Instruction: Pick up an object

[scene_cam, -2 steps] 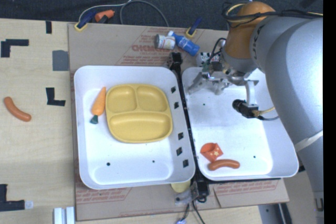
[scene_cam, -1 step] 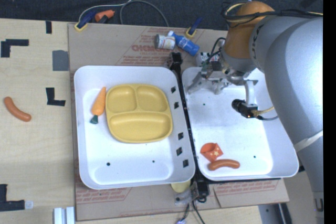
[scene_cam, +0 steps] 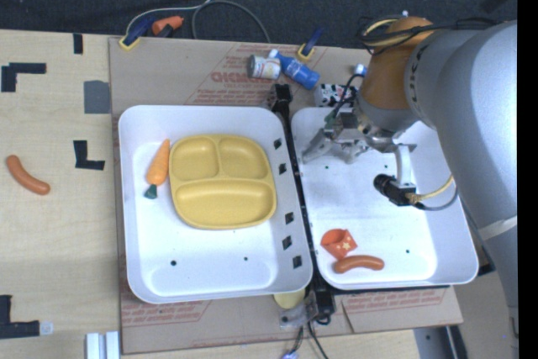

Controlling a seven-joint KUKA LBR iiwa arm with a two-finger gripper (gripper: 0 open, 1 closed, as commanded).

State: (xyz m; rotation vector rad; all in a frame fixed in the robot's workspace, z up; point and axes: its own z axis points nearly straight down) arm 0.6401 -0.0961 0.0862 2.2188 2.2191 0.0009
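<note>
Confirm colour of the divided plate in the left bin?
Yellow; the divided plate shows plainly in the camera view.

Robot lab: taped bench (scene_cam: 59, 122), test bins (scene_cam: 134, 206).

Fixed overhead cam, looking down at a slant on bench. Frames both white bins: left bin (scene_cam: 143, 265), right bin (scene_cam: 445, 256). Moderate distance. Arm (scene_cam: 471, 88) enters from frame right.

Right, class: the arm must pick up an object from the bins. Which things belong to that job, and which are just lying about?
Job: tool; red piece; sausage; carrot; yellow plate.
Lying about: second sausage on the bench; blue-and-white bottle behind the bins.
</note>
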